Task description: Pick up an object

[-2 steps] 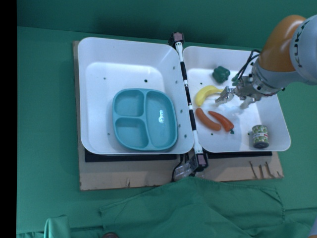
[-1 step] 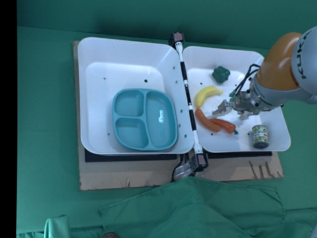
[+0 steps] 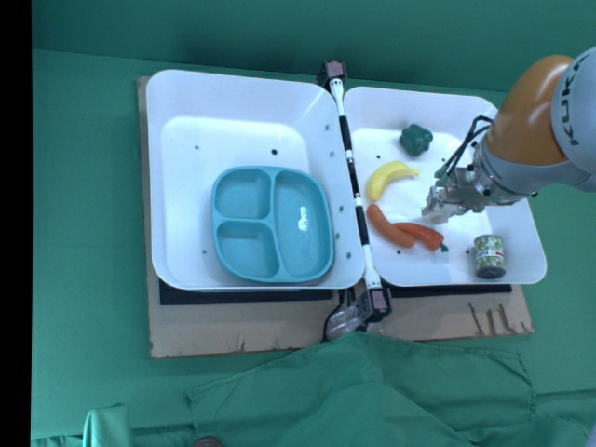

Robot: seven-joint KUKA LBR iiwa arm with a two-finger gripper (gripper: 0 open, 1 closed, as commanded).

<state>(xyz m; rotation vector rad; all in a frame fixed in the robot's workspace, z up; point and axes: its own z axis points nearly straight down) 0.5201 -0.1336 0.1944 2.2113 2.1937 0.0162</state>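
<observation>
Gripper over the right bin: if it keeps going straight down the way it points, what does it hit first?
Probably the orange chili pepper, just beside the gripper; depth is unclear, so possibly bare bin floor.

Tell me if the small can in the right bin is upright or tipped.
Upright: the can shows its round top above its label, standing on the right bin floor.

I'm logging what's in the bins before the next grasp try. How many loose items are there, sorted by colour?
Yellow: 1, the banana
Green: 2, the bell pepper and the small can
Orange-red: 2, the sausage and the chilli pepper
Teal: 1, the divided plate in the left bin
Total: 6
</observation>
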